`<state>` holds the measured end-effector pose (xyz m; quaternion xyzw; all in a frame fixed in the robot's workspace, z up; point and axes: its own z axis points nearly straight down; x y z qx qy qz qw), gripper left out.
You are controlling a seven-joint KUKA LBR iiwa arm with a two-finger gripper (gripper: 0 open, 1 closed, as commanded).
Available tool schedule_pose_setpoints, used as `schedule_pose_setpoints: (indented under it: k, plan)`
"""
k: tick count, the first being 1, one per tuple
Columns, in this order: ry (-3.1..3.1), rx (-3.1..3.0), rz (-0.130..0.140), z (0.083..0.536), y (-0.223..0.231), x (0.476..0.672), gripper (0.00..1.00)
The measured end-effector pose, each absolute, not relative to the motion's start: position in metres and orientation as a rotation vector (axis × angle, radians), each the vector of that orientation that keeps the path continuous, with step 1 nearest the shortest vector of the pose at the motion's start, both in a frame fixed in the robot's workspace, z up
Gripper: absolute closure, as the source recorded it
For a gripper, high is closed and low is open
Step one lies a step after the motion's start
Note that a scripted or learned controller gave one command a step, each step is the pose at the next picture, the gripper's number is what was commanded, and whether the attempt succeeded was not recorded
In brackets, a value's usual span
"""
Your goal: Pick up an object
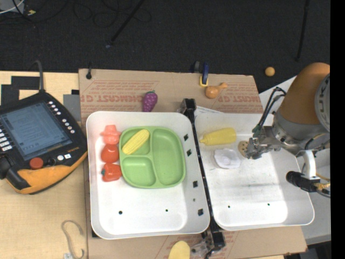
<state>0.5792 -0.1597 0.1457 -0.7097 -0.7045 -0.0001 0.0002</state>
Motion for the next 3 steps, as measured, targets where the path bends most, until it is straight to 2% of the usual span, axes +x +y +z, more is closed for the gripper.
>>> schedule_pose_setpoints:
  k: [1,2,3]
  plan:
    - [-2.221,-2.224,-0.002,0.198,-0.164,0.589,1.0]
    - [-2.22,-2.223,-0.001,0.229,-0.166,0.589,1.0]
    - [-2.222,-2.216,0.0,0.219,-0.11,0.597,1.0]
